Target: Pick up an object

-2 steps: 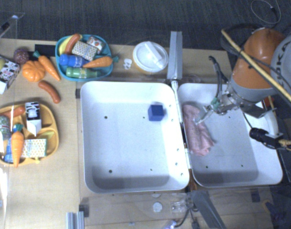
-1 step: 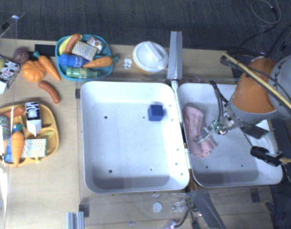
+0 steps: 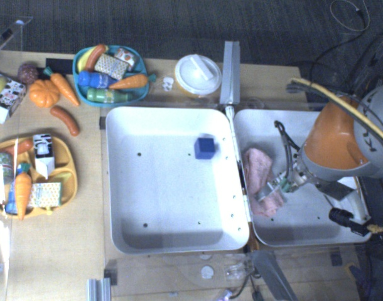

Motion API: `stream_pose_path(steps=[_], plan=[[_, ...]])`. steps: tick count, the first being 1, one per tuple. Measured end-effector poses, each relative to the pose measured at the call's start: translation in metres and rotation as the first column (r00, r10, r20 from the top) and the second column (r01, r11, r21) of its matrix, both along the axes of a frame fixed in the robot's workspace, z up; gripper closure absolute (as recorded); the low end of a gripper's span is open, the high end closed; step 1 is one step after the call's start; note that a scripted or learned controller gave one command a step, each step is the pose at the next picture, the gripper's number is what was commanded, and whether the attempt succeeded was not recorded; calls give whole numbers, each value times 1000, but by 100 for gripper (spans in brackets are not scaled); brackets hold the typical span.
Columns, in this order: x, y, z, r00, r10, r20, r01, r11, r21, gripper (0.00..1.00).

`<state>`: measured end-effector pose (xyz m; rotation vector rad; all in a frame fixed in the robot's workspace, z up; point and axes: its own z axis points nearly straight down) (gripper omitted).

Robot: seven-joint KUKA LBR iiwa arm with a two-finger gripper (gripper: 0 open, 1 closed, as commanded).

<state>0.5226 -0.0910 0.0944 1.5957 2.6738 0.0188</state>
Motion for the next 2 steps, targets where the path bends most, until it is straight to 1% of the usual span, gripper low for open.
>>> stream_pose_path(steps=[1,2], plan=[[1,3,11,1000,3,-1,-3,1000,6,100],[57,29,107,993,-115,-26,116,993,4,100]])
